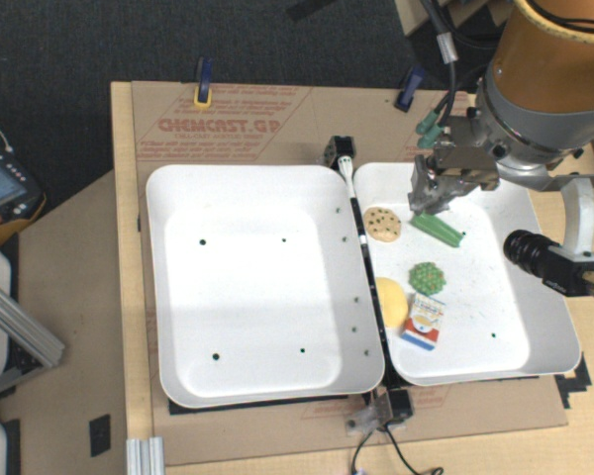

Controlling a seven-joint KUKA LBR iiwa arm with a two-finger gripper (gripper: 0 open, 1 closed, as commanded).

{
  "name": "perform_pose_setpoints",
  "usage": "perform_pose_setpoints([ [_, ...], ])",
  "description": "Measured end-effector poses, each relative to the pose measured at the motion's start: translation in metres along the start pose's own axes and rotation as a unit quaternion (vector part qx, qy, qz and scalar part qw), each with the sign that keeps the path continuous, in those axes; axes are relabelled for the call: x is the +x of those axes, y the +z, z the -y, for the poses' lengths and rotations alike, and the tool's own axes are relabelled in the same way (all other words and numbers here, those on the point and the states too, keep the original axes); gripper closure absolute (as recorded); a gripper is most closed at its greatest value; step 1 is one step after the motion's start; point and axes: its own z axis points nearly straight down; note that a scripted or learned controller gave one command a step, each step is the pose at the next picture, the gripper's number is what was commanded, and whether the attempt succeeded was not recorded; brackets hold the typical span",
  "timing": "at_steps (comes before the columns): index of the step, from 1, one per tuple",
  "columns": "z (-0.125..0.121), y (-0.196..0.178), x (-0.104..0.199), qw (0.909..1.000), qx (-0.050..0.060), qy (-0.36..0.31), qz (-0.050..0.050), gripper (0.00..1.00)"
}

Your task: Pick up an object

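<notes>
Gripper (428, 202) is positioned low inside the right bin (535, 356), directly over the upper end of a green oblong piece (439, 230); whether its fingers are spread or closed cannot be determined, and no grasp is confirmed. Relative to that green piece: a brown speckled cookie (382, 224) lies just to its left, a green knobbly ball (427, 278) below it, a yellow item (390, 301) and a small red-and-white carton (423, 322) further below.

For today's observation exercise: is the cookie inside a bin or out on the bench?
Inside: the cookie lies on the right bin floor, near its left wall.
</notes>
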Motion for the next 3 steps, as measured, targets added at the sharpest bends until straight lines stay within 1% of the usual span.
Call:
perform_pose_setpoints([
  [1,0.011,0.092,-0.074,1.0000,0.009,0.002,0.001,1.00],
  [2,-0.008,0.130,-0.018,1.0000,0.007,-0.005,-0.001,1.00],
  [3,-0.028,0.070,0.032,1.0000,0.001,-0.005,0.000,1.00],
])
